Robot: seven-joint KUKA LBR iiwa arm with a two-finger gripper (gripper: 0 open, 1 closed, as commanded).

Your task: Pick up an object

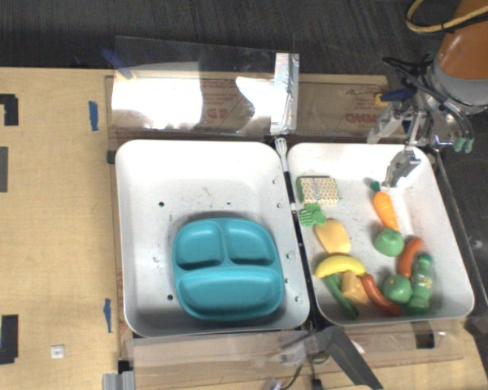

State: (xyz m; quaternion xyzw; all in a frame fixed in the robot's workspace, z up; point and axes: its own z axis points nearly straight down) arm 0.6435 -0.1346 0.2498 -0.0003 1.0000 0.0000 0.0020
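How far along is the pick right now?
Early. Done: the pincer is positioned over the right bin, just above the carrot. In hand: nothing visible between its fingers. Left: descend, grip and lift. The carrot, banana and other toy foods lie in the bin; the teal tray sits in the left bin.

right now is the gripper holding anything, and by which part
Nothing is held: the two-finger gripper hangs above the right white bin, just over the orange toy carrot, nothing between its fingers.
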